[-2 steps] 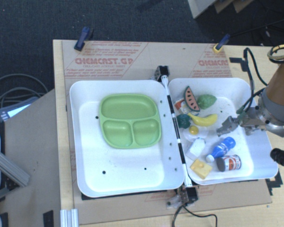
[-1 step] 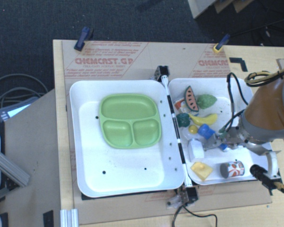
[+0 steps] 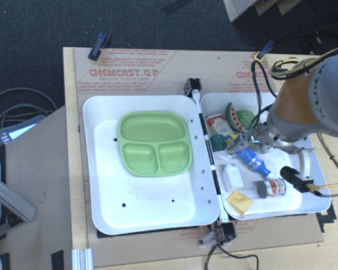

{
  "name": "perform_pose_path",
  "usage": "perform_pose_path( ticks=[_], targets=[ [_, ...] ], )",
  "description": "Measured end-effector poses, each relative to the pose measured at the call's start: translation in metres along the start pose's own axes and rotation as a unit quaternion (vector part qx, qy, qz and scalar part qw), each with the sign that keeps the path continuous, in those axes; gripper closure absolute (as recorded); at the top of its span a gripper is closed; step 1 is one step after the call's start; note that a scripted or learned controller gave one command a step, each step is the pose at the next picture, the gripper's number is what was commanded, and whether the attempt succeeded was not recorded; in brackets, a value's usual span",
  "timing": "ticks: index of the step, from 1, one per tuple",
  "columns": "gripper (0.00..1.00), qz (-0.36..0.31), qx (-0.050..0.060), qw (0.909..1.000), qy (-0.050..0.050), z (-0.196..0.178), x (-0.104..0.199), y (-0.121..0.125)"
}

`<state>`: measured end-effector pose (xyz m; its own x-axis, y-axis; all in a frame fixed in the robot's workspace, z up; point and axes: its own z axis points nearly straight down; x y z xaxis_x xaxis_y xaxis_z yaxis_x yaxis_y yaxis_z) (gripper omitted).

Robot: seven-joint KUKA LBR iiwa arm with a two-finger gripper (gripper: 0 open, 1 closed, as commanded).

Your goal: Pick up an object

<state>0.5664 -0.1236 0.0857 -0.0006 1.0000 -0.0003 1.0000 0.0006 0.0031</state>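
Camera view puts you above a bench (image 3: 129,72) topped with a printed cardboard sheet, with two shallow white bins side by side across the middle of the frame. Look first at the left bin (image 3: 101,207): a pale green divided plate (image 3: 155,143) lies flat in its upper half, one long compartment toward the top and two smaller ones below it, and the rest of the floor around it shows bare white with a few dark specks. The right bin (image 3: 310,204) is where your candidate objects lie. You can see a blue bottle (image 3: 251,161) lying tilted near the middle, a small can with a red label (image 3: 272,188) on its side lower right of that bottle, a yellow wedge-shaped piece (image 3: 240,202) at the bin's lower left corner, a white block (image 3: 233,177) just above the wedge, and a cluster at the upper left holding a watermelon-slice toy (image 3: 232,116), a green round item (image 3: 245,118) and a red-and-white packet (image 3: 218,124). The arm (image 3: 312,103) comes in from the right edge, its orange band over the bin's upper right, and the gripper (image 3: 252,142) sits low inside the right bin, just above the blue bottle and beside the cluster. You cannot tell from this angle how the tool is set or whether it has hold of anything; nothing is plainly lifted off the bin floor.
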Motion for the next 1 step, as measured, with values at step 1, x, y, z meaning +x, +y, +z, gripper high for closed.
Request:
perform_pose_path(
  ticks=[1],
  targets=[
    [1.00,0.000,0.000,1.0000,0.000,-0.0095,0.0000,0.0001]
  ],
)
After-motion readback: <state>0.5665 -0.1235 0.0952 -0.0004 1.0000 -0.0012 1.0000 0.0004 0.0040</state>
